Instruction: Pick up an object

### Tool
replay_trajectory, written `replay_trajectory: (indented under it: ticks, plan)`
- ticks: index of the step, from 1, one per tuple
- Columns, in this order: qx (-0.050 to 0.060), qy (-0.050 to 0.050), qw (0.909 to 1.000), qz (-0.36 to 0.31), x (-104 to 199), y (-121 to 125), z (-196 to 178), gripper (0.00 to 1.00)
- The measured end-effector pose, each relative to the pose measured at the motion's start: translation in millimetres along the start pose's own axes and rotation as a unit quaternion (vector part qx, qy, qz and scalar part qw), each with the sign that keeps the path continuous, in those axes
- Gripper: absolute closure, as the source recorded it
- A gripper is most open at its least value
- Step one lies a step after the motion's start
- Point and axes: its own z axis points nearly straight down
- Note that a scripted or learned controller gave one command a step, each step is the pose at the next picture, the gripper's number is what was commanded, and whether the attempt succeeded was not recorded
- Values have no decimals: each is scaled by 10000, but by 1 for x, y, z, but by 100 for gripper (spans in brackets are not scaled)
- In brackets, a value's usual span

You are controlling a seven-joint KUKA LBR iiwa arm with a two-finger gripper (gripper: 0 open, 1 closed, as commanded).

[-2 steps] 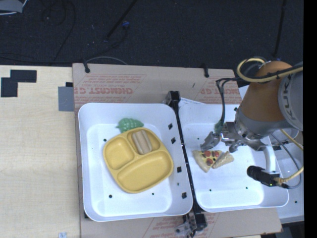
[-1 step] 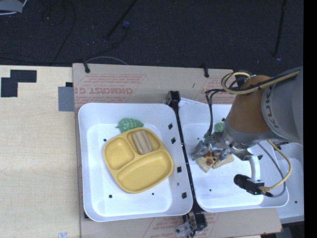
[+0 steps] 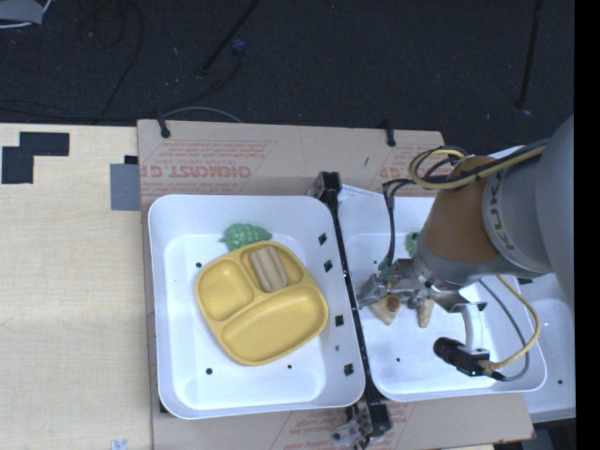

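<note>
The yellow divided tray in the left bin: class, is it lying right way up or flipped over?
Right way up: the yellow divided tray shows its three hollow compartments facing upward, one holding a tan item.

The arm hides most of the right bin's contents.

Evenly lit from overhead, moderately bright on the white bins. Soft, short shadows beneath the yellow tray and the arm. Dark, underexposed floor at top. Slightly soft focus throughout; no strong glare.
</note>
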Motion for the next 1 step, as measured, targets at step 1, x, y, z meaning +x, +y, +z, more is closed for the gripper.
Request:
replay_trajectory:
  ticks: [1]
  plan:
    - [2,1,10000,29,-2,0,-11,100]
